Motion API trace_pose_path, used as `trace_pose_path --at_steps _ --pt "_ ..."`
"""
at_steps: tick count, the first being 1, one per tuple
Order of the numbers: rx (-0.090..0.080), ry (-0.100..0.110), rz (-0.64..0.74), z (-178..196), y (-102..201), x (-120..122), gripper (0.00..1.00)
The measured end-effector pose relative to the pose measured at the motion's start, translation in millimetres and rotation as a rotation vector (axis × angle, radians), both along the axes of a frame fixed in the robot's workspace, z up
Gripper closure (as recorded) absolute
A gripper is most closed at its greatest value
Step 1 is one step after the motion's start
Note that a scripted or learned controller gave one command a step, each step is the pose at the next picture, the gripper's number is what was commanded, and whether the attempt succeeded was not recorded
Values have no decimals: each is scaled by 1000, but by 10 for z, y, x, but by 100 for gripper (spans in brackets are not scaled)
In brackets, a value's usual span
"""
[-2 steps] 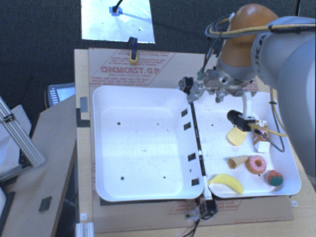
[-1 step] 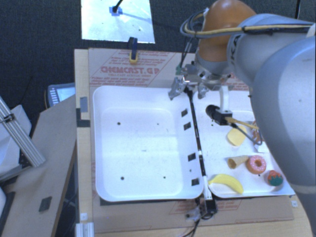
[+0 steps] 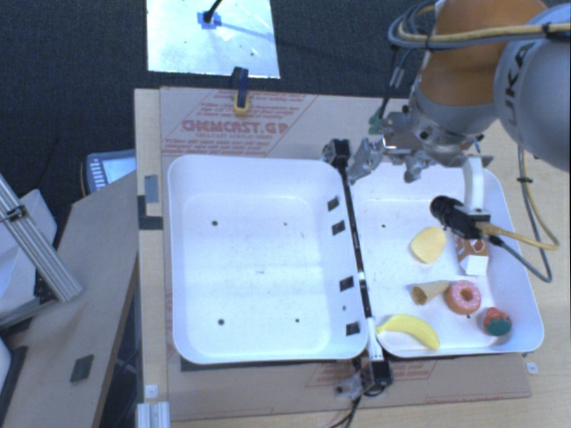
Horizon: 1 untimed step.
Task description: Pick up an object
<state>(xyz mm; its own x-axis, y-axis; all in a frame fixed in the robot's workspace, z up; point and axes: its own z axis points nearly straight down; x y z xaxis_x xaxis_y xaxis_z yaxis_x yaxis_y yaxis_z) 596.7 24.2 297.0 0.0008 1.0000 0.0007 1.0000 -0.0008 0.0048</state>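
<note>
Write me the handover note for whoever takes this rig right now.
Gripper: up over the far end of the right-hand bin. No object can be seen in it; whether it is open or shut can't be told.
Things: all in that bin's nearer part. The yellow piece and brown-and-white block lie closest to the gripper. Then come the cone and donut, and the banana and red-and-green fruit lie by the near rim.
Done: nothing lifted yet.
Left: choose one (the yellow piece looks the shortest reach), descend, grip, lift.
</note>
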Motion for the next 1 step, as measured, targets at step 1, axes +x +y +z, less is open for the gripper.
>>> trace_pose_path --at_steps 1 --pt "-1 0 6 55 12 31 100"
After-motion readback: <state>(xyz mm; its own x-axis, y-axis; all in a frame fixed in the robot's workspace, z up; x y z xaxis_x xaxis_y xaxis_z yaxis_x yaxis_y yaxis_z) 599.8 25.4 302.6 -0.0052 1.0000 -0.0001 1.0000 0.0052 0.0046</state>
